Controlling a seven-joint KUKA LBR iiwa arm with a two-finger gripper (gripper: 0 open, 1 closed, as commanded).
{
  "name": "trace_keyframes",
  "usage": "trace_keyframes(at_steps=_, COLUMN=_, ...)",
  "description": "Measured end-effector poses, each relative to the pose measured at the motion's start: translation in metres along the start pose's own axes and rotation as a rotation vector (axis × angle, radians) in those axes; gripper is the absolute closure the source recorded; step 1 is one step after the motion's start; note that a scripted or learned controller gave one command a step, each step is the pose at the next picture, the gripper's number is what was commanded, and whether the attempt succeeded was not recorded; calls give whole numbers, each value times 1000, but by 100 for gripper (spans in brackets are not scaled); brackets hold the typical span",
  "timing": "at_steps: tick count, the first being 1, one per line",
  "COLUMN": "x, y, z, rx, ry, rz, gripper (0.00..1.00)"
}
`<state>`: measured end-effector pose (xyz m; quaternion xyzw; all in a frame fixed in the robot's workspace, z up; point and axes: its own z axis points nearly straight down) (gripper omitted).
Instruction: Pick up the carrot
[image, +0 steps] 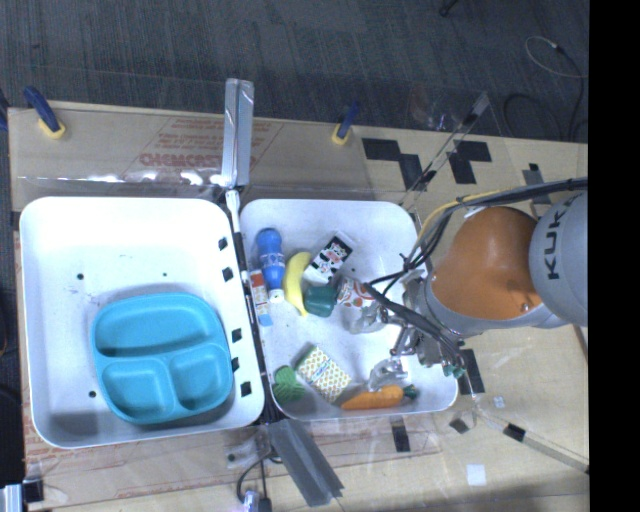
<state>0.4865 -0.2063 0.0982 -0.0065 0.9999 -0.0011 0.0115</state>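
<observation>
A wooden table (120, 135) carries two shallow white bins side by side, seen from above at a slant. The left bin (60, 250) holds a blue divided tray (160, 358) with three compartments, lying toward the near side of the bin.

The right bin (385, 225) holds a scatter of small things. The carrot (372, 399), orange and lying on its side, rests on the bin floor near the bin's near-right corner, close to the front wall. Just left of it lies a small patterned box (322, 371), and beside that a green object (288, 380) at the near-left corner. Further back, a blue-capped bottle (267, 262) lies along the left wall, with a yellow banana (296, 281) next to it, a teal cup (319, 299) touching the banana, and a black and white carton (331, 256) behind the cup.

The grey arm (560, 260), with its orange band (485, 265), reaches in from the right over the right bin. Its hand (390, 372) hangs just above the carrot, a little behind it. Whether the hand is apart or together cannot be told from here; cables and metal parts blur the tips. The carrot looks to be lying on the bin floor rather than lifted.
</observation>
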Motion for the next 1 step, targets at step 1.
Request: trace_keyframes(at_steps=1, x=0, y=1, z=0, rx=-1, ry=0, rz=-23, gripper=0)
